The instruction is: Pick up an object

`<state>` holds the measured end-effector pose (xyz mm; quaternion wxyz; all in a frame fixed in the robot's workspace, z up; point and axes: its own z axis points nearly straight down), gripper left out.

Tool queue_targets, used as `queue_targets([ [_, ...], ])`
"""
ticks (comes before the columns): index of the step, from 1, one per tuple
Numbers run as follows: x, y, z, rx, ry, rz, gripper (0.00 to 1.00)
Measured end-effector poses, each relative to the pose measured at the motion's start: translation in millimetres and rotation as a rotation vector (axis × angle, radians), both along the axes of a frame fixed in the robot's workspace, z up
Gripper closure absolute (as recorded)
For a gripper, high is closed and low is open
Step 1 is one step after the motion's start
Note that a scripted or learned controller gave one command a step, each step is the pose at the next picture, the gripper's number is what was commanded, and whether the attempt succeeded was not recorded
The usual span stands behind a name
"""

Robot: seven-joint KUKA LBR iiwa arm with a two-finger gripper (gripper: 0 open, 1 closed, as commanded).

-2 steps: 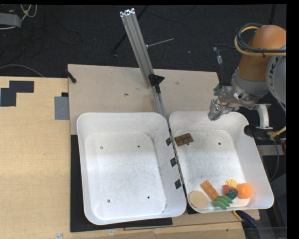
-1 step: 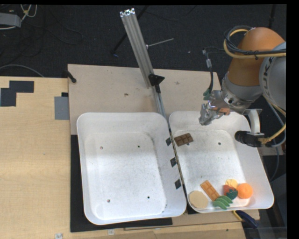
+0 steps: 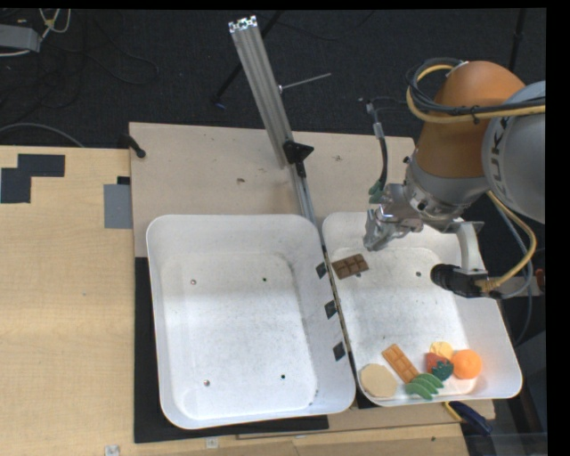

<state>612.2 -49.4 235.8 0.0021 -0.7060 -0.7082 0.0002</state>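
The gripper [image 3: 381, 233] hovers over the right bin [image 3: 419, 294]; its opening cannot be judged. The brown chocolate bar [image 3: 350, 265] lies just below-left of it, long axis roughly crosswise to the bin divider [image 3: 328, 294].

Pale wooden bench [image 3: 62, 294], dark floor [image 3: 134, 62] beyond, perhaps cables [image 3: 36, 27].

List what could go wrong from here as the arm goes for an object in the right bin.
1. The brown chocolate piece lies flat close to the right bin's left wall; a finger may strike the wall or skid over it.
2. The gripper hangs nearer the back, so it may close beside the piece.
3. The toy foods crowd one corner; a grasp there could nudge neighbours.
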Motion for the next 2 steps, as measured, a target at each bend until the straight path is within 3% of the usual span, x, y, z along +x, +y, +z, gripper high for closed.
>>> queue_targets([
  [2, -61, 99, 0, 0.0, 0.003, 0.002, 1.0],
])
